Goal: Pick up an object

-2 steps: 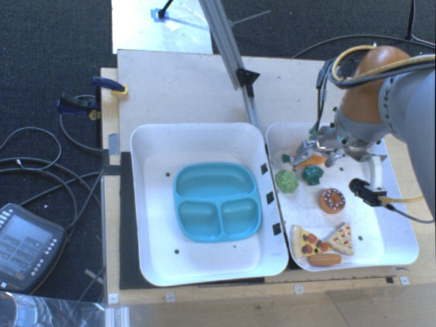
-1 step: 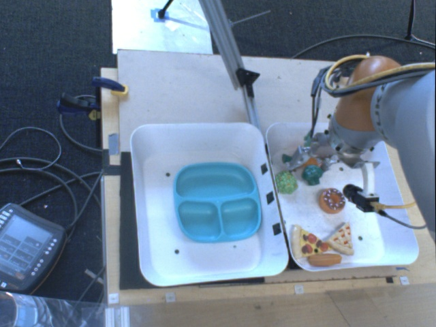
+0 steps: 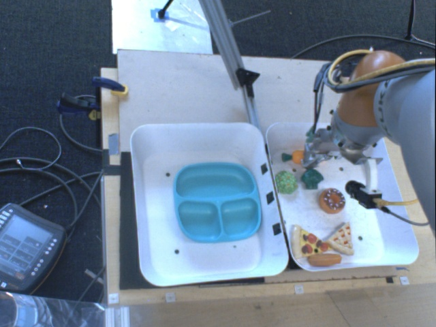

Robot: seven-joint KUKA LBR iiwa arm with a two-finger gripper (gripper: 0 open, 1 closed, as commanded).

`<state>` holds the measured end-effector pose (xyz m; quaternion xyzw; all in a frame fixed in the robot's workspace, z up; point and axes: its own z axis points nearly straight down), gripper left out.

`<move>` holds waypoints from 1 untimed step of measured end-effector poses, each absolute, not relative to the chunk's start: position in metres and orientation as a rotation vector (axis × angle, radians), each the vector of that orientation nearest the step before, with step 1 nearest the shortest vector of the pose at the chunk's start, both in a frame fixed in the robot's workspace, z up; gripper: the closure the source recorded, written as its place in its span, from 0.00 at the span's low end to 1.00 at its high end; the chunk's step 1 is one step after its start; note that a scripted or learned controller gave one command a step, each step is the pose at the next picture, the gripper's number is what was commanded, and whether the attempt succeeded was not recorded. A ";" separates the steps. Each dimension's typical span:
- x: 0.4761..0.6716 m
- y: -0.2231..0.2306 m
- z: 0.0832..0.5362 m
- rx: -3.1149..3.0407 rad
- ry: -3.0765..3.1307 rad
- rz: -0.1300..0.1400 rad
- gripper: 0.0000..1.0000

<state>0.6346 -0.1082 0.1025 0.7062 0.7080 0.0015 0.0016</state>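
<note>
My gripper (image 3: 315, 154) is low in the right bin (image 3: 398, 213), near its far left part. Just to its left lies a small orange toy carrot (image 3: 297, 157), touching or almost touching it. A dark green toy vegetable (image 3: 313, 178) sits right below the gripper, and a light green one (image 3: 287, 182) lies to the left of that. Further toward the front are a chocolate donut (image 3: 332, 201), two pizza slices (image 3: 306, 239) (image 3: 343, 238) and a hot dog (image 3: 325, 258). I see nothing lifted off the bin floor.
The left bin (image 3: 146, 182) holds a blue divided plate (image 3: 218, 201). A grey pole (image 3: 228, 43) slants across the back of the bench down to the divide between the bins. A yellow cable (image 3: 398, 201) runs from the wrist over the right bin.
</note>
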 end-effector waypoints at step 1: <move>0.639 -0.110 0.168 2.211 2.222 0.008 1.00</move>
